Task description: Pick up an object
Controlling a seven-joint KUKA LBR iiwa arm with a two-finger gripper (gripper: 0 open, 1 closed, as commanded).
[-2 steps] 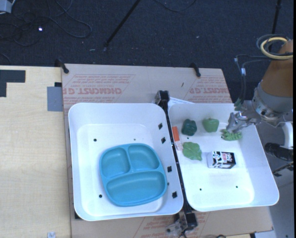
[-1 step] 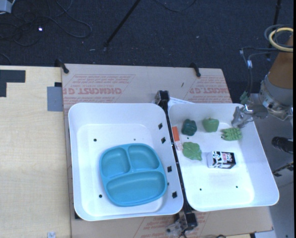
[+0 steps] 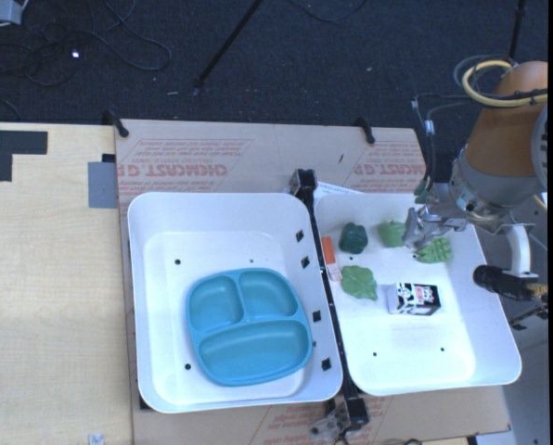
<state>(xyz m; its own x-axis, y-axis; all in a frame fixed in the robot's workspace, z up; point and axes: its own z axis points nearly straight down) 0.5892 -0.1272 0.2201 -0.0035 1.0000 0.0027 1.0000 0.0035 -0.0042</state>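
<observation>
From my station I see the gripper [image 3: 427, 233] low over the far right part of the right bin [image 3: 485, 360], its metal fingers down among the green pieces there. I cannot tell whether it is wide, narrow or holding anything — the wrist hides the tips. A ridged light green piece [image 3: 434, 250] lies right under it, touching or nearly so. Just to the left sits a small light green lump [image 3: 391, 234], and beyond that a dark green rounded object [image 3: 353, 238]. Nearer the camera, a leafy green piece [image 3: 359, 282] rests close to the divider, beside a thin orange strip [image 3: 327, 250] along the bin's left wall. A small black-and-white carton [image 3: 415, 298] lies on its side toward the middle of the bin, apart from the rest. The left bin [image 3: 156, 239] holds a blue divided plate [image 3: 248, 326] — three compartments, flat on the floor. Both bins sit on a cardboard sheet [image 3: 221, 156].
</observation>
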